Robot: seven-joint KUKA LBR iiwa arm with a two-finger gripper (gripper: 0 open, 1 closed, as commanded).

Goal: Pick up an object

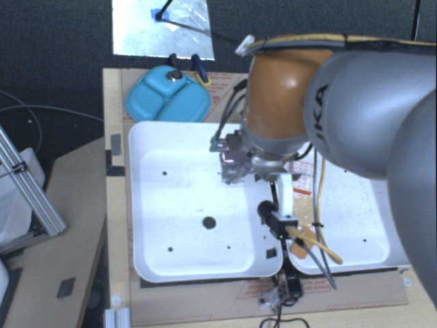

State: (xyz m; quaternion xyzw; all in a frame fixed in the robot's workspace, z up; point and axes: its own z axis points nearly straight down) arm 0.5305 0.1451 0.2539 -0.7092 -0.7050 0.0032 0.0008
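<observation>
Reaching in from the right, the grey KUKA arm with an orange band (287,87) hangs over the inner edges of two shallow white bins. Its metal two-finger gripper (233,162) sits above the far right part of the left white plastic bin (147,203). Whether the claw is open or closed cannot be told from this angle, and nothing can be seen in its hold. A small dark round disc (209,223) lies flat on the left bin's floor, nearer the front edge and clear of the gripper. A tiny dark square piece (270,253) rests near that bin's front right corner. In the right white plastic bin (369,251), a tan, rounded object (304,243) lies against the front left corner. Beyond the bins stand a light-blue moulded plastic container (167,98) and a crinkled silver foil sheet (160,19).
</observation>
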